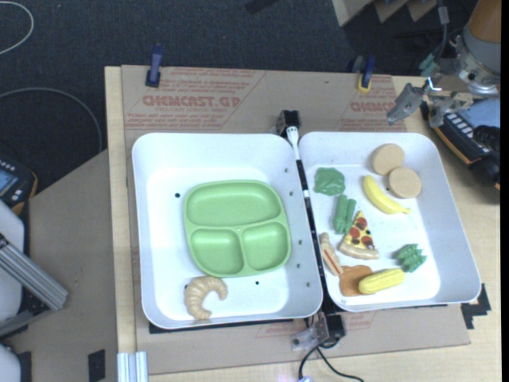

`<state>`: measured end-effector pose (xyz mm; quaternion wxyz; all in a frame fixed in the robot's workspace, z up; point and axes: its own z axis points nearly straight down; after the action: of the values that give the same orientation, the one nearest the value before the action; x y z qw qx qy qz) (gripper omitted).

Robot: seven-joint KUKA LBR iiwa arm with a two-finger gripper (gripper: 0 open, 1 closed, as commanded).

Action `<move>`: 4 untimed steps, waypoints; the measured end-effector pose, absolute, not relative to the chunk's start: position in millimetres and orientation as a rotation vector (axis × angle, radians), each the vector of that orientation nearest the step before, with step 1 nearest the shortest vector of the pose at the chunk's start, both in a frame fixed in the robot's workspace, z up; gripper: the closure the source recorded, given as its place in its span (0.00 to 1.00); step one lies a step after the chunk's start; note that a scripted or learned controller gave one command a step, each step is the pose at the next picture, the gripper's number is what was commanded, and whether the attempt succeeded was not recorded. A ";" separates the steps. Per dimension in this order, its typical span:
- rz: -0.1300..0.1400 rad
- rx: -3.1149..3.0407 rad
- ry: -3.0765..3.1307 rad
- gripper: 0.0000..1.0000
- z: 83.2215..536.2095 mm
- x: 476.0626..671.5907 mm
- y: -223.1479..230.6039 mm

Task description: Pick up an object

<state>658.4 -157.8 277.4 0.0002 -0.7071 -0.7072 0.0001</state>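
My gripper (pixel 417 107) hangs at the far right, just beyond the back edge of the right bin (pixel 455 237), open with nothing between its fingers. Inside that bin lie two round tan biscuits (pixel 388 158), a banana (pixel 383 196), a leafy green piece (pixel 329 181), green beans (pixel 344 212), a pizza slice (pixel 359 238), a small broccoli (pixel 410 256), a corn cob (pixel 381 280) and a hot dog (pixel 329 256). The left bin (pixel 151 213) holds a green divided plate (pixel 236 227) and a croissant (pixel 204 296).
Both bins rest on a cardboard sheet (pixel 199 98) held by two blue clamps (pixel 154 66) at its back edge. A black hinge strip (pixel 301 183) runs between the bins. Dark equipment (pixel 469 138) sits beside the right bin's back corner.
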 end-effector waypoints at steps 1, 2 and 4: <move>0.012 -2.208 -2.212 0.00 152.7 600.7 -108.4; 0.007 -2.219 -2.212 0.00 80.6 550.8 -105.6; 0.003 -2.231 -2.218 0.00 84.7 478.4 -159.3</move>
<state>478.4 -159.3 84.7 -0.0020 -0.7091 -0.7051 0.0011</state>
